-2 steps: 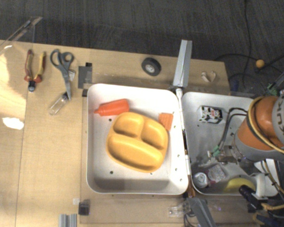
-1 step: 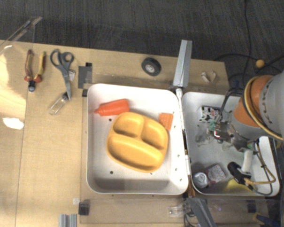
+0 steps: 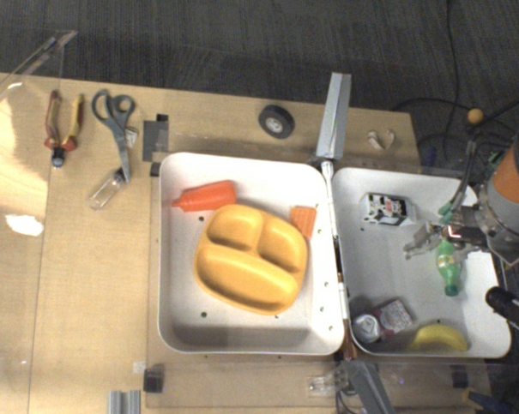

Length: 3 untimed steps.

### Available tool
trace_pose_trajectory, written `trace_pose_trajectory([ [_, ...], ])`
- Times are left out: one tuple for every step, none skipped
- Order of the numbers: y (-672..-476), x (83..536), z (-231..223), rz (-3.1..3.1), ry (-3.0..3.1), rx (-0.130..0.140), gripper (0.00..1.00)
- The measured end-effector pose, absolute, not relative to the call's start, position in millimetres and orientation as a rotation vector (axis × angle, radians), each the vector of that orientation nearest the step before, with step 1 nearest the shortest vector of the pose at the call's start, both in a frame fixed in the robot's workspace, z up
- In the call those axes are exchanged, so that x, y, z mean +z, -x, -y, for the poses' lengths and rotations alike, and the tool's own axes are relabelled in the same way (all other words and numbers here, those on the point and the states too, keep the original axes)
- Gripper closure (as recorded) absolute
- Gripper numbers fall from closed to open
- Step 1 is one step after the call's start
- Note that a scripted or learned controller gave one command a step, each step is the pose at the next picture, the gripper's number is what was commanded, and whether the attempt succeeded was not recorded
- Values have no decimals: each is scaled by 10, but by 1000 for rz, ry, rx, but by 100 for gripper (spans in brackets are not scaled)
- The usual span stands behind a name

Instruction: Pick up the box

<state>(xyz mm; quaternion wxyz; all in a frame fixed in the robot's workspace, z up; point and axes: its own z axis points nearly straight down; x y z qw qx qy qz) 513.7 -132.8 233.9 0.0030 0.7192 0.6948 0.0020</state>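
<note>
All places rel. to the right bin [image 3: 352,249]. At its near wall lie a banana [image 3: 439,338], a small can [image 3: 366,327] and a crumpled packet [image 3: 396,314], all close together in the near-left part. Further in, approx. at the middle toward the right wall, lies a green bottle [image 3: 450,274]. My claw [image 3: 425,239] hangs just beyond the bottle, over the bin's middle; I cannot tell if it is open or closed, and I see nothing held in it. The box [image 3: 386,208], small, black and white, sits in the far-left part of the bin, near my claw but apart from it, on the left. Left of the right bin is the left bin [image 3: 167,266] w/ a yellow divided tray [image 3: 251,257] and an orange bottle [image 3: 206,196]. Beyond it on the bench: tape roll [image 3: 276,120], scissors [image 3: 117,123].
</note>
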Motion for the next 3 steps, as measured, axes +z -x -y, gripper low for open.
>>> trace_pose_trajectory([
  [-4922,1647,831,-2236,-2203,4,0],
  [-4884,1505,1086,-2477,-1926,4,0],
  [-4891,1967,935,-2424,-1989,6,0],
])
